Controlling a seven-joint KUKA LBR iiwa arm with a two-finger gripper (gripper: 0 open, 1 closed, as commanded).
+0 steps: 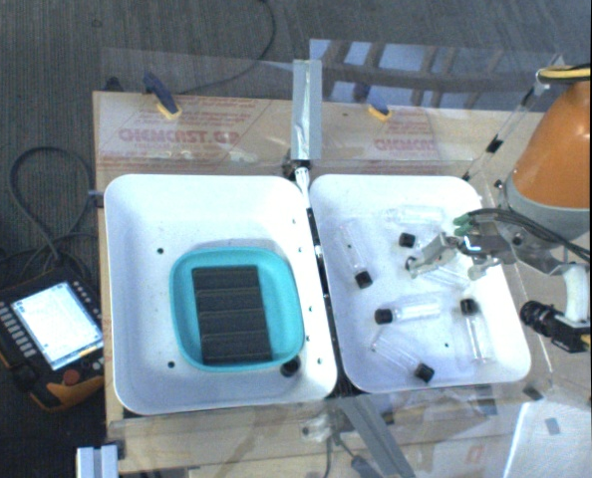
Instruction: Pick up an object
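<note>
**Vials not yet picked up**

Clear vials (416, 311) with black caps lie scattered in the right bin (351, 361). The gripper (416, 263) hovers low over them; whether the fingers are spread or pressed together, I cannot tell. Nothing looks lifted, so the grasp remains.

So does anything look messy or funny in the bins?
A little. The clear vials with black caps lie scattered every which way in the right bin. One black cap sits alone in the left bin, beside the teal tray.

Glossy white plastic bins (137, 267), clear plastic vials (416, 310) with black caps, smooth teal plastic tray (186, 277), matt plywood bench (206, 137).
</note>
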